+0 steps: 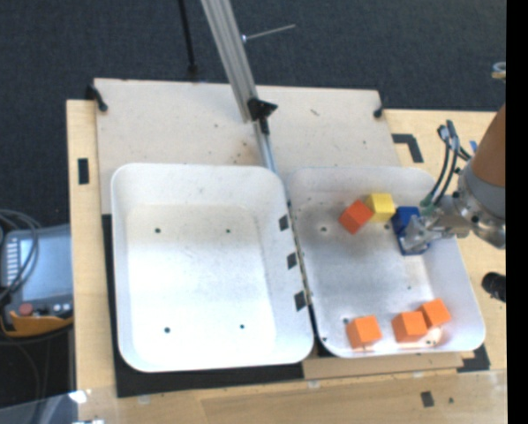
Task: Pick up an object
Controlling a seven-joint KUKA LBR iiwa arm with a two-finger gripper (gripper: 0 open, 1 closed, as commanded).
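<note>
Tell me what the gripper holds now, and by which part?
It cannot be told: the gripper is at the blue block, but a hold is not visible.

The arm [486, 179] enters at the right edge, showing an orange-brown curved casing over a grey metal wrist. Thin dark and green cables [447, 162] loop beside it, running toward the pale metallic gripper [416, 234].

Even bright overhead light, faint shadows, soft grainy low-resolution picture
</note>
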